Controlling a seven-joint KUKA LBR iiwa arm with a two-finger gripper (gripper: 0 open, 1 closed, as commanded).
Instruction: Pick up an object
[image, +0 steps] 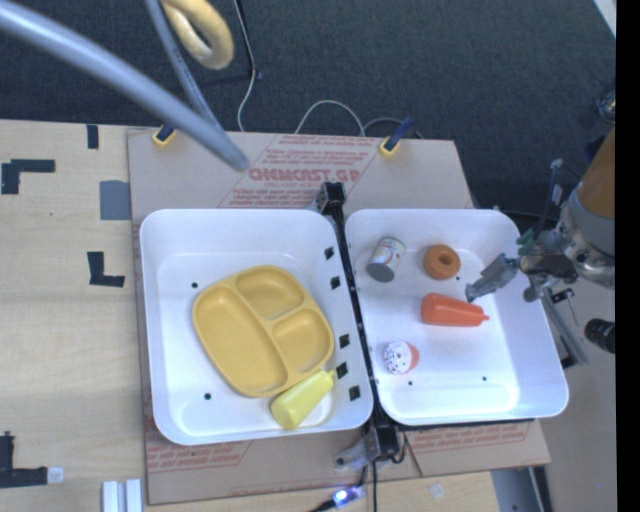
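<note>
My two white bins (150, 300) sit on a brown board (300, 170) over a pale wooden bench (60, 330), dark carpet (450, 60) behind. My gripper (520, 275) hangs spread and unladen above the right bin's edge, near the carrot (452, 312).

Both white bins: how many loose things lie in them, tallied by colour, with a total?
Yellow: 2, the yellow three-compartment plastic tray and the yellow plastic bottle beside it, left bin.
Orange: 2, the orange toy carrot and the small orange-brown ring, right bin.
Grey: 1, the small grey metal can, right bin.
White: 1, the small white ball with red marks, right bin.
Total: 6
</note>
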